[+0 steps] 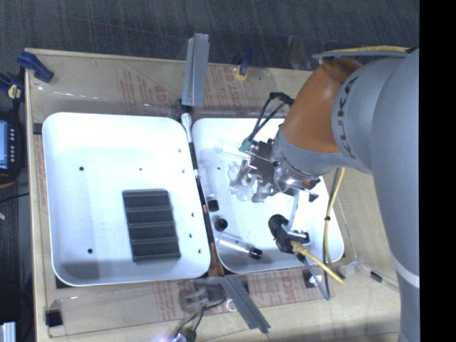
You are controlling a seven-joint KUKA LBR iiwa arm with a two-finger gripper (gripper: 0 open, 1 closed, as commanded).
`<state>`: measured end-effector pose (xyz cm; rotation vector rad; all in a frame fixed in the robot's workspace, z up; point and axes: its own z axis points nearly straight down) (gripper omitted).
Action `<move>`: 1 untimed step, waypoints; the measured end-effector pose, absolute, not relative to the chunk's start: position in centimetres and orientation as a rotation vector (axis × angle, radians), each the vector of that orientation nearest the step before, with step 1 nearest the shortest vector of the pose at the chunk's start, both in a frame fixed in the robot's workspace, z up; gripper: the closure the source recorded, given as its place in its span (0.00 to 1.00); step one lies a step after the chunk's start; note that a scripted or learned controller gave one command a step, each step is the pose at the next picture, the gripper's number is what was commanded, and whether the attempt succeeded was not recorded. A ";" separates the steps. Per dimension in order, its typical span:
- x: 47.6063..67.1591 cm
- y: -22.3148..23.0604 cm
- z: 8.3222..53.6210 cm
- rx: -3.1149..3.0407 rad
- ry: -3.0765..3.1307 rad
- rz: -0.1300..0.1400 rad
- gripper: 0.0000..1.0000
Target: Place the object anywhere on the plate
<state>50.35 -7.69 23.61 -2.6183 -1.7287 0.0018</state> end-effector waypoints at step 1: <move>47.6 2.0 19.0 -2.707 -1.587 0.007 1.00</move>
